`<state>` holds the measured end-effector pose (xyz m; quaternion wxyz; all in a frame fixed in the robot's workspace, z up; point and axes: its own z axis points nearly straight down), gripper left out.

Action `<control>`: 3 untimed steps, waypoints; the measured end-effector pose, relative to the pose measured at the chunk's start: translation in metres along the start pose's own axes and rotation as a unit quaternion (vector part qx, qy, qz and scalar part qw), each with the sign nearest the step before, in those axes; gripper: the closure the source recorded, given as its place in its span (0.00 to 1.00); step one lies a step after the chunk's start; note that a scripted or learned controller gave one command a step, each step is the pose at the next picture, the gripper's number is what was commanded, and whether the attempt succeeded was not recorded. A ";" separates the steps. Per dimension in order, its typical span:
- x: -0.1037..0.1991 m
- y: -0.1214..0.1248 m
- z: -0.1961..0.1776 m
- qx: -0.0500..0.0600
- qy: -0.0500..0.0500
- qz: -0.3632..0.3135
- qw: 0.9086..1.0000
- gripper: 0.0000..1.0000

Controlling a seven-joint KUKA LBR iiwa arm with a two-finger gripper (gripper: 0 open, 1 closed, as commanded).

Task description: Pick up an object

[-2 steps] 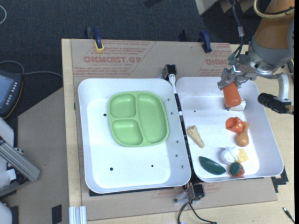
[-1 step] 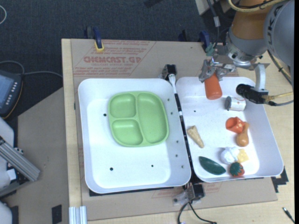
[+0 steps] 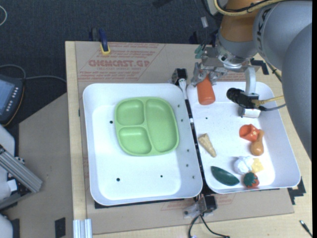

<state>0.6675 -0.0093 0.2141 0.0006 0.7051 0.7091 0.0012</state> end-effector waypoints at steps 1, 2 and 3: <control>-0.005 -0.007 -0.002 0.002 -0.001 0.003 1.000 1.00; -0.010 -0.003 -0.003 0.000 -0.001 0.003 1.000 1.00; -0.013 0.004 -0.012 -0.001 -0.001 0.002 1.000 1.00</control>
